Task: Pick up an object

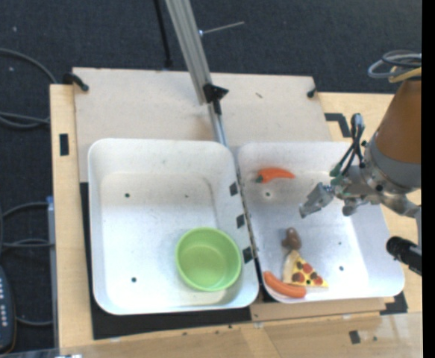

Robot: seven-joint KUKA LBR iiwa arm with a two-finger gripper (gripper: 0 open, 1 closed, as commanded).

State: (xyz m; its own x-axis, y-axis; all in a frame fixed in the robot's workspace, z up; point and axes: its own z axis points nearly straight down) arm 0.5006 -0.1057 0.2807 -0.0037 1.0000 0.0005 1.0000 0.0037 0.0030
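We see nothing lifted yet, so the whole pick remains to be done. Our gripper (318, 200) hangs above the middle of the right bin (370, 271); whether it is spread or closed we cannot tell. The orange carrot (275, 174) lies near that bin's far edge, the brown piece (292, 238), pizza slice (304, 271) and sausage (283, 286) towards its near left corner. The green bowl (208, 258) sits in the left bin (127, 170), by its near right corner

One fixed camera, high above the bench (150, 107), looking down at a slant. Both white bins in full: left bin (127, 170), right bin (366, 263) beside it. Far enough back that dark floor shows beyond the bench's rear and left edges.
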